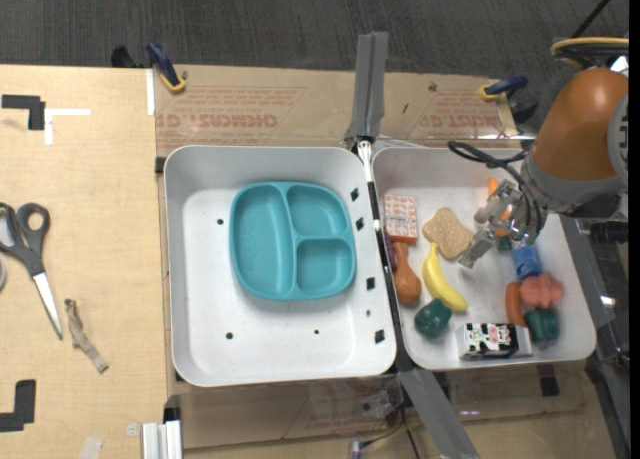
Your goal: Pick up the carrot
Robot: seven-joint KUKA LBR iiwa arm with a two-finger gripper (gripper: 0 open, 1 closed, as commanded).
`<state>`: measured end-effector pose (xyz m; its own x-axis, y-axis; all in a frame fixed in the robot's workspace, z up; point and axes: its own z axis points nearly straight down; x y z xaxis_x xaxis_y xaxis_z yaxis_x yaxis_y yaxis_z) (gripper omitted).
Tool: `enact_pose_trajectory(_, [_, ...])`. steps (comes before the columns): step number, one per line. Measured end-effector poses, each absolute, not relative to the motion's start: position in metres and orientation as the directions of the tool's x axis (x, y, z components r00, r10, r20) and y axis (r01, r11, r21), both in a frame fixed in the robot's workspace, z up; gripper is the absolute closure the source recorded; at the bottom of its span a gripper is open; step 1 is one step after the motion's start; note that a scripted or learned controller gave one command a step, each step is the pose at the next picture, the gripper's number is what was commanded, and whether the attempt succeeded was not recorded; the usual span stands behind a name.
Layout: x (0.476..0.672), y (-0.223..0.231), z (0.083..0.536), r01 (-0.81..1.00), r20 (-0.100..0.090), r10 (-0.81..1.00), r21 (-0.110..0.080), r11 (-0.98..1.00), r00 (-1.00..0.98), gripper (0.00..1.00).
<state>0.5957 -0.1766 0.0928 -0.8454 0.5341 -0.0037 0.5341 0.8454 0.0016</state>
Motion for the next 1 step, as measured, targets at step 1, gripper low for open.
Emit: enact_pose_trajectory(1, [0.5968, -0.177, 0.1027, 0.536, -0.007, 0.536, 0.004, 0.844, -0.844, 1.0])
